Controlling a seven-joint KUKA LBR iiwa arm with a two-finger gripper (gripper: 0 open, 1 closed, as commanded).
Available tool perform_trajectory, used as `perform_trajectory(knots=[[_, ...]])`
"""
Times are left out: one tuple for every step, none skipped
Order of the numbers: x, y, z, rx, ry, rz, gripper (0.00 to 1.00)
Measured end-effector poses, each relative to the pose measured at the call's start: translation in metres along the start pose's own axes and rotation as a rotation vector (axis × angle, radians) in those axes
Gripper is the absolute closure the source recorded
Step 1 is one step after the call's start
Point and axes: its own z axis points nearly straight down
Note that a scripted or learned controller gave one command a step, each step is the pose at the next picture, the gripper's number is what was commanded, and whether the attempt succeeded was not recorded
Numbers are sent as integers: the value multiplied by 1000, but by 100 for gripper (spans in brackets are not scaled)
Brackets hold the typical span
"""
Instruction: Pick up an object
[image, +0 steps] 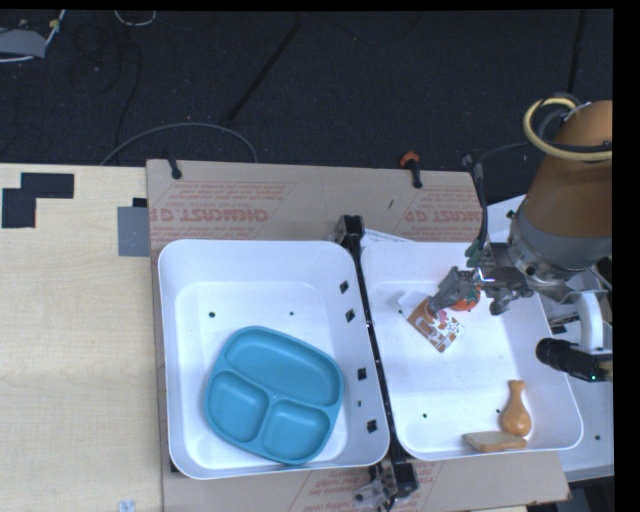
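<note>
Claw (462, 290): closed on 1 printed card (436, 323), lifted clear for pickup | right bin (560, 440): 2 toys idle

Red lettering runs along the cardboard sheet (300, 205) under the two bins, printed upside down from this view and repeated above each bin; it looks like "CHEMCAST GP", though the letters are blurred. The small printed card (436, 324) shows markings too small to read.
</note>
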Motion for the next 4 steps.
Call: perform_trajectory(knots=[[0, 2, -6, -11, -1, -1, 0], [0, 2, 38, -4, 0, -1, 0], [1, -4, 84, -4, 0, 0, 0], [-1, -2, 128, -4, 0, 0, 0]])
